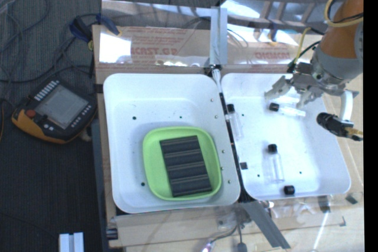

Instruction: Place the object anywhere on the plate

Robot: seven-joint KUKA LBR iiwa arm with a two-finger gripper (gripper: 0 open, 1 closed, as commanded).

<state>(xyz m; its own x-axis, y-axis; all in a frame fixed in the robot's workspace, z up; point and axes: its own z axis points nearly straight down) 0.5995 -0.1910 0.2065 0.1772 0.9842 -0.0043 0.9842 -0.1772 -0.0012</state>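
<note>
A green square plate point(152, 147) lies in the left bin point(124, 109), near its front. On the plate rests a dark grey ribbed block point(185, 165). My gripper point(292, 95) hangs over the back of the right bin point(331, 162), open, its two fingers spread apart with nothing between them. Just below the fingertips a clear vial with a black cap point(287, 108) lies on the bin floor.
A second clear vial with a black cap point(273, 163) lies mid-bin on the right, and a small black cap point(289, 190) sits near the front wall. The ridge between the bins point(227, 121) separates them. A handheld pendant point(54, 110) lies on the floor to the left.
</note>
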